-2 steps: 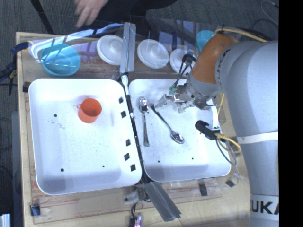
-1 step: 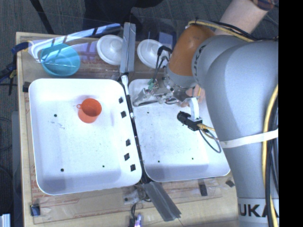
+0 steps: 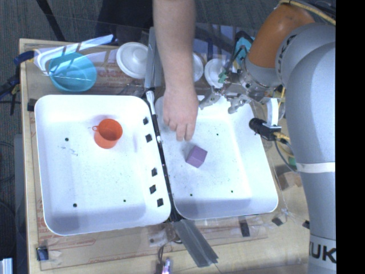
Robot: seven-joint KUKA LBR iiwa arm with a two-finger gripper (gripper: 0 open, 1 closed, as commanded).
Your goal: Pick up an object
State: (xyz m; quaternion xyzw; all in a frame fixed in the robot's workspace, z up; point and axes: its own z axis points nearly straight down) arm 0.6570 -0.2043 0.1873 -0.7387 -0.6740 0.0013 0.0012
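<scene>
Now, your readout:
Gripper (image 3: 228, 99): at the right bin's (image 3: 259, 178) far edge; whether it's spread or pressed together, you cannot tell.
Purple cube (image 3: 196, 156): mid right bin, toward the near-left of the gripper.
Person's hand (image 3: 180, 114): reaching in, just above the cube.

A wooden bench (image 3: 102, 241) with pale, taped edges stands on dark grey carpet (image 3: 63, 7). Along its far edge sit a blue bowl (image 3: 73, 73) and white lids or dishes (image 3: 133, 59). A grey metal bar (image 3: 194, 243) lies at the near edge. Light is even and bright.
</scene>
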